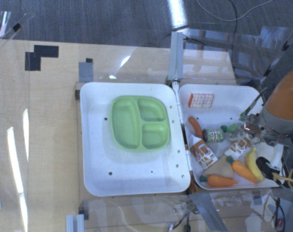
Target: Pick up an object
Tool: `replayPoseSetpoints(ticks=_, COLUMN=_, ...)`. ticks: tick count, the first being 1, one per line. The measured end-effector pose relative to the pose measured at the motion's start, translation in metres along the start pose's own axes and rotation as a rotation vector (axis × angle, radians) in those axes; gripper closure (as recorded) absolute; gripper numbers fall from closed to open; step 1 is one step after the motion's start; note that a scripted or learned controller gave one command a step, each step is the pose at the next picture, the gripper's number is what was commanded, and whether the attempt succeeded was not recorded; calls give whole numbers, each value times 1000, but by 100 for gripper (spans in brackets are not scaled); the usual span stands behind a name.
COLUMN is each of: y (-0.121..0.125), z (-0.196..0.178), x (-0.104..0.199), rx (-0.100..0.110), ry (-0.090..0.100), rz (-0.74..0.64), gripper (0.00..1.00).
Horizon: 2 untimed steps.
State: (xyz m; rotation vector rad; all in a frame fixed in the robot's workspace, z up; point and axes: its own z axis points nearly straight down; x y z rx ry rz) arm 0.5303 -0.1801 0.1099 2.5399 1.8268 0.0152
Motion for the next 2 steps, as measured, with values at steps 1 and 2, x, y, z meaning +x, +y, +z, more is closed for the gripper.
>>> replayPoseSetpoints(ticks=1, y=8, z=-118, x=48, rx=9, ry=2, rz=-106, gripper=100)
replayPoseSetpoints(ticks=2, y=-28, z=-137, x=75, rx=11, ry=3, rz=-382, gripper=100)
